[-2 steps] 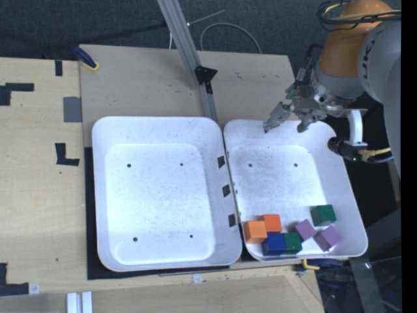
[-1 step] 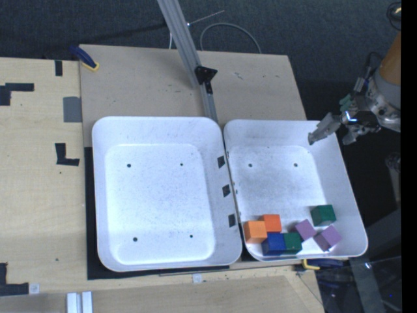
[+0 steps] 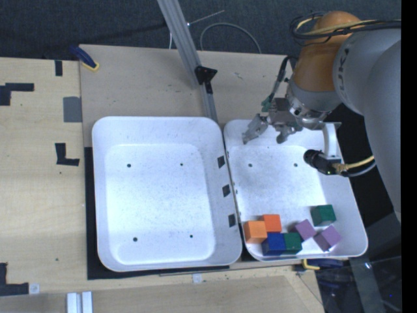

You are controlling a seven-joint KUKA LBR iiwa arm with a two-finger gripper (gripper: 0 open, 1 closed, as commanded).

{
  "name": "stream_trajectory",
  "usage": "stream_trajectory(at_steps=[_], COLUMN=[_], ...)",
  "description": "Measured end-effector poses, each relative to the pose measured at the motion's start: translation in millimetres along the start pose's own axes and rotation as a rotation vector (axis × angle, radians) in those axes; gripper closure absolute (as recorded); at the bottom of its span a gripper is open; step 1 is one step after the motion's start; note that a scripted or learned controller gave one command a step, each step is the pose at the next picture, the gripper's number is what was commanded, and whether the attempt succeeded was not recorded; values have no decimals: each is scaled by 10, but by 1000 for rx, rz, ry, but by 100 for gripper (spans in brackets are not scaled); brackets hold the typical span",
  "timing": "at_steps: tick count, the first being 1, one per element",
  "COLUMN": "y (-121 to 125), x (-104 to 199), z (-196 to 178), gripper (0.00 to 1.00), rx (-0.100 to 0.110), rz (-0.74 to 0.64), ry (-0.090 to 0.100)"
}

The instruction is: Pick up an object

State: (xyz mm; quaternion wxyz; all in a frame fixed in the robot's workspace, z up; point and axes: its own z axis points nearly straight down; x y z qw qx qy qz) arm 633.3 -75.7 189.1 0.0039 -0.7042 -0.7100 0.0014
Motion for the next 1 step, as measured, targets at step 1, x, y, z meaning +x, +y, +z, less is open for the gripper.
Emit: stream_trajectory(at_steps=[1], y=[-549], x=[64], z=[-2165], gripper=[0], rx=[-16], rz=[6], ry=[-4])
